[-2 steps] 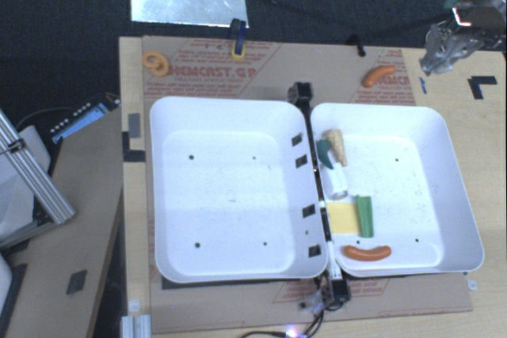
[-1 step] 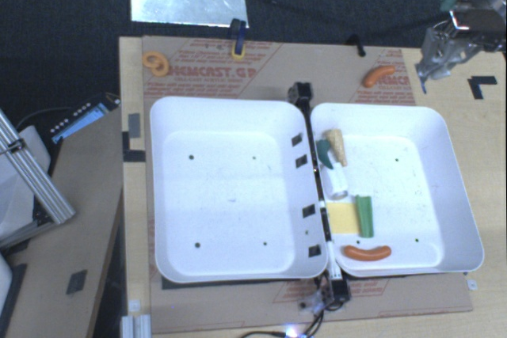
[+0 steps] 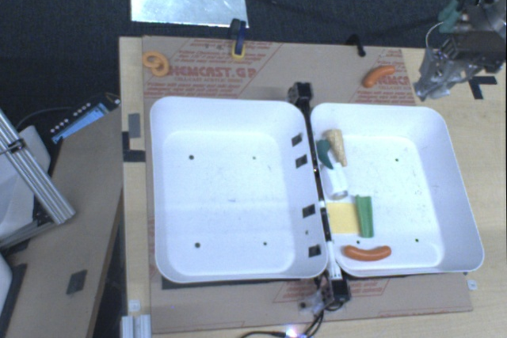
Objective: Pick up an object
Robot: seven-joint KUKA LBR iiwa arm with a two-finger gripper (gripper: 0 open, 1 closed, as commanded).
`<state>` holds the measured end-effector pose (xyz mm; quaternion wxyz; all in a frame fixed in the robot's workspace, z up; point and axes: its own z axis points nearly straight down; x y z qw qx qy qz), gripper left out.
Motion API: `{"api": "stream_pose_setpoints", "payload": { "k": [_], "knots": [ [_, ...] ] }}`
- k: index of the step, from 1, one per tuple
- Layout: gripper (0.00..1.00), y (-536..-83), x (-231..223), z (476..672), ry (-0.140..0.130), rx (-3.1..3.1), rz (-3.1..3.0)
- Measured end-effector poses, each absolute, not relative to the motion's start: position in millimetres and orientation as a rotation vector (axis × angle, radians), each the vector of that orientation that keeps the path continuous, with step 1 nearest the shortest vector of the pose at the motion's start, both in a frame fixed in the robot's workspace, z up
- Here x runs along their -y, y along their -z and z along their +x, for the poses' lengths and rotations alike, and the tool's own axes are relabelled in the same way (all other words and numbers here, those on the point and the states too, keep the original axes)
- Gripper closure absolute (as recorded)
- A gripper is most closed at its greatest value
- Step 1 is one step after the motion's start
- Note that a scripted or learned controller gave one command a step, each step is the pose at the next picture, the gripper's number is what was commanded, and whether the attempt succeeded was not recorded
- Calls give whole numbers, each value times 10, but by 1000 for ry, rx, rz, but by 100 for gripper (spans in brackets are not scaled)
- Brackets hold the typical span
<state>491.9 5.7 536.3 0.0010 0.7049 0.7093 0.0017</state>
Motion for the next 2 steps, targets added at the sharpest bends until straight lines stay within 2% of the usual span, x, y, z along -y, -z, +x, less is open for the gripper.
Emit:
{"api": "stream_pose_setpoints", "payload": {
  "k": [1,2],
  "knots": [
    [100,-4813,1018,4857,4,-2210,2231],
    [100,-5383,762,5516,-9,-2222,2207]
  ]
}}
